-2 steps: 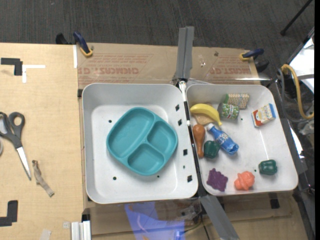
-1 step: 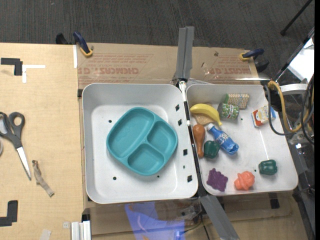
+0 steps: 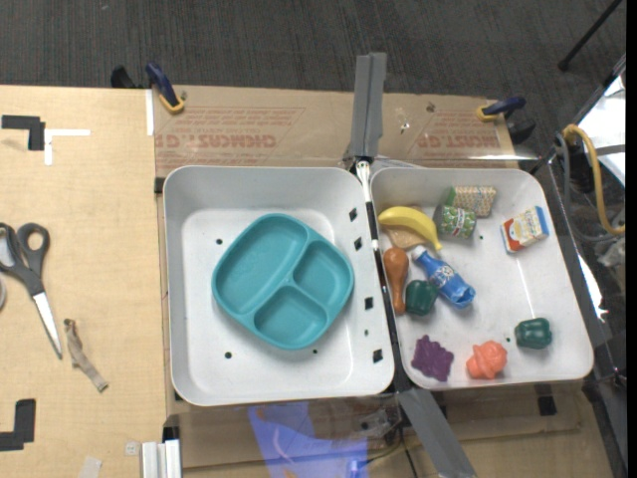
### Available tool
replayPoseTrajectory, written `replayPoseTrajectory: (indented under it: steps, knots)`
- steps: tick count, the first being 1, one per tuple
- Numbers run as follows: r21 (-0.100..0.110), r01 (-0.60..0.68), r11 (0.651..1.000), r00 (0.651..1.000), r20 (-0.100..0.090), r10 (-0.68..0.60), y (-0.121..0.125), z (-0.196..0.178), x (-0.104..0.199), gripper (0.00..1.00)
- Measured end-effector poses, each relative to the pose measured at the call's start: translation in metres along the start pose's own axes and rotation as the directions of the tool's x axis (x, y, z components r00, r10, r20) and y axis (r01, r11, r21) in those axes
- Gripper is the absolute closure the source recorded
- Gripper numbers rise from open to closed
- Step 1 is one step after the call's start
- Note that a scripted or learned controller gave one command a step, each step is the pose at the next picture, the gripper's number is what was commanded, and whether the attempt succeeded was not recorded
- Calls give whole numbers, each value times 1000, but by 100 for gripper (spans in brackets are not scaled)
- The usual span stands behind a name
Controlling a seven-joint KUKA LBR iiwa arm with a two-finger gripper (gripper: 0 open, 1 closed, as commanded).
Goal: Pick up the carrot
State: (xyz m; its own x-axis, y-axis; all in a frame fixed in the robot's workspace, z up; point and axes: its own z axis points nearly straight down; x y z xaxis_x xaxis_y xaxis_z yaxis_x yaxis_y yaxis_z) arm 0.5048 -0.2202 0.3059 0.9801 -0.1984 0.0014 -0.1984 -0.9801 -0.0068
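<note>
Of the jaws, I cannot tell if they are wide or narrow. The carrot [image 3: 396, 275] lies in the right bin [image 3: 557, 371], close to its left wall, touching a green toy [image 3: 420, 298]. It looks light, stiff and smooth plastic; I would take it across the thick middle. A banana [image 3: 410, 223] and a blue bottle [image 3: 444, 277] lie near. The left bin [image 3: 189, 366] holds a teal plate [image 3: 284, 282].

A divided plate [image 3: 284, 281] is sitting in the left bin [image 3: 184, 297]. In the right bin [image 3: 557, 257], the carrot [image 3: 397, 275] is lying near the left wall, just below the banana [image 3: 410, 223], beside a bottle [image 3: 443, 278].
</note>
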Motion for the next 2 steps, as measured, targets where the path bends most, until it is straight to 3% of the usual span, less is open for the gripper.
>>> replayPoseTrajectory:
  steps: [1, 2]
  knots:
    - [-2, -4, 1000, 1000, 4, 4, 5, 79, -17, 100]
    - [3, -1, 1000, 1000, 0, 1, 4, -82, -16, 100]
